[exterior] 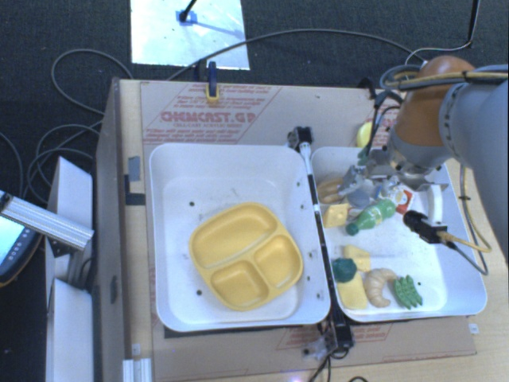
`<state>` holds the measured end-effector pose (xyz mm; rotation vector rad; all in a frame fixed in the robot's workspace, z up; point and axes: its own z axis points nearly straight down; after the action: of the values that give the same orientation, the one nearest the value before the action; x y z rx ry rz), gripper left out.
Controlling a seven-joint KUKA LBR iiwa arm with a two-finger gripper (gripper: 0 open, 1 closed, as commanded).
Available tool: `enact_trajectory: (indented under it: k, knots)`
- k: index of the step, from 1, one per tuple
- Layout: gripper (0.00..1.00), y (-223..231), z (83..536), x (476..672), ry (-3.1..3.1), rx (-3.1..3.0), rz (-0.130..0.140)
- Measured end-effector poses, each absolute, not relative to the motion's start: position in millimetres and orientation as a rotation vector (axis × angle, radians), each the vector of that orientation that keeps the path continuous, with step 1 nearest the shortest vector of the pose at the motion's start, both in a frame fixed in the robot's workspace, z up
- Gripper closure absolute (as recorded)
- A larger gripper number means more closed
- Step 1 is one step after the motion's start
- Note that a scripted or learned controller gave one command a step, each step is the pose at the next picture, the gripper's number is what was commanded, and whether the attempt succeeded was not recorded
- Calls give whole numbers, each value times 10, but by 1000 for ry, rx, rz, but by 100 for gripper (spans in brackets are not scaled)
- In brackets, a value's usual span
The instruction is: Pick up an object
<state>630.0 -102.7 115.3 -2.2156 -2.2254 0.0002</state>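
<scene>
We see a brown cardboard-topped counter (238,106) printed in red with what reads as "CHEMCAST GP", standing on dark carpet with loose cables and a silvery sheet at upper centre. The left white bin (171,237) holds a yellow three-compartment plastic tray (245,255). At right of centre, the pincer (364,183) sits low in the right white bin (465,289), just above a green plastic bottle (371,216); we cannot tell its state.

You get bright, even overhead light: the two shallow white plastic bins (238,173) look nearly washed out, and the silvery reflective sheet on the dark floor (187,21) glares pale blue. Shadows under the yellow three-compartment plastic tray (245,255) are faint. The picture is soft and grainy, and the grey robot arm (469,126) is perhaps slightly blurred.
</scene>
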Motion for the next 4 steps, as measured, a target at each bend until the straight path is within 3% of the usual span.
enact_trajectory:
  k: [1,2,3,4]
  knots:
    - [0,-842,839,5950,-2223,-2220,0]
    - [0,-991,854,6695,-2229,-2219,-4]
    - [0,-864,849,6606,-2228,-2217,-2]
    - [0,-831,853,6693,-2229,-2217,-3]
